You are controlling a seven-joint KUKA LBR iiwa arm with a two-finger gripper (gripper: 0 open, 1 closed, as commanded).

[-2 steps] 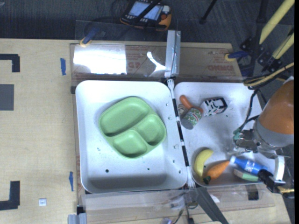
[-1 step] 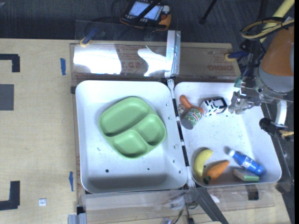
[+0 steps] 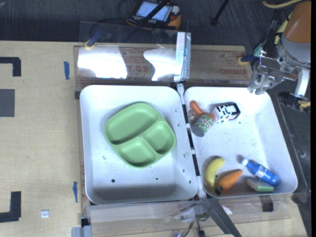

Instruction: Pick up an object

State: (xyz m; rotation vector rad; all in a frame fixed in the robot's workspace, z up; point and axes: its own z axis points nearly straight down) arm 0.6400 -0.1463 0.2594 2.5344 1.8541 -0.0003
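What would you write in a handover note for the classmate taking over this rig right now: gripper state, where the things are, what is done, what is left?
Gripper: at the right bin's far right corner, above the rim, holding nothing visible.
Right bin: banana, carrot, blue bottle, can, black-and-white toy.
Left bin: green divided plate.
Done: nothing picked up.
Left: choose an object, descend, grasp, lift.
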